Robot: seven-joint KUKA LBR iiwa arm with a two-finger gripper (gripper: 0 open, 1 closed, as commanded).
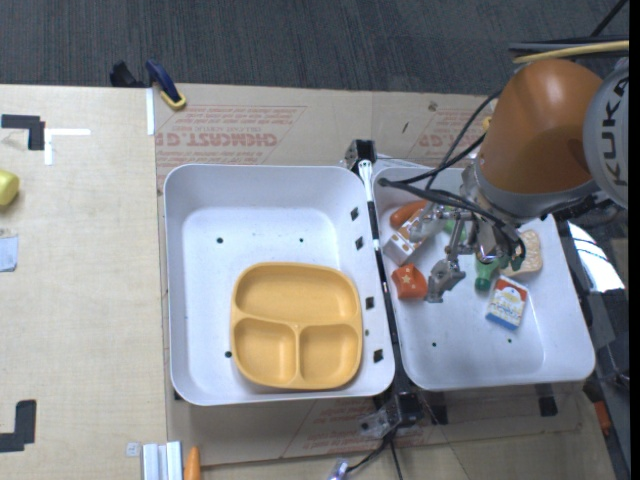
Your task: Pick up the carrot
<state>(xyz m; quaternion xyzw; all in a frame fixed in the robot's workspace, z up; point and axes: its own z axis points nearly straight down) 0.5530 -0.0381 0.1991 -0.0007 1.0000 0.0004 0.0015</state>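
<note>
Nearest the lens, a yellow divided plate (297, 324) lay in the left bin (190, 268), well apart from the work under way. On the desk (70, 298) beside it, the right bin (520, 363) held a small clutter: an orange carrot (405, 213) near its upper left corner, a red, tomato-like piece (409, 282) lower along the left wall, a small carton with red and blue print (507, 303) toward the middle, a green item (487, 271) and a pale biscuit-like piece (530, 251), both partly hidden beneath the arm.

The grey arm (545, 133), its orange band uppermost, hung over the right bin with the pincer (447, 273) pointed down, its two fingers spread apart and nothing between them. The fingertips stood just beside the red piece and below the carrot, near it but not on it; a small white-and-grey item (401, 246) lay between the two.

By the look of things, the task was at the approach stage, with the grasp not yet made. The next move would call for shifting the pincer toward the bin's upper left corner, centring the open fingers over the carrot's body, lowering so they straddle it, then closing. The close quarters against the bin wall and the neighbouring white-and-grey item looked likely to make a clean grip awkward.
</note>
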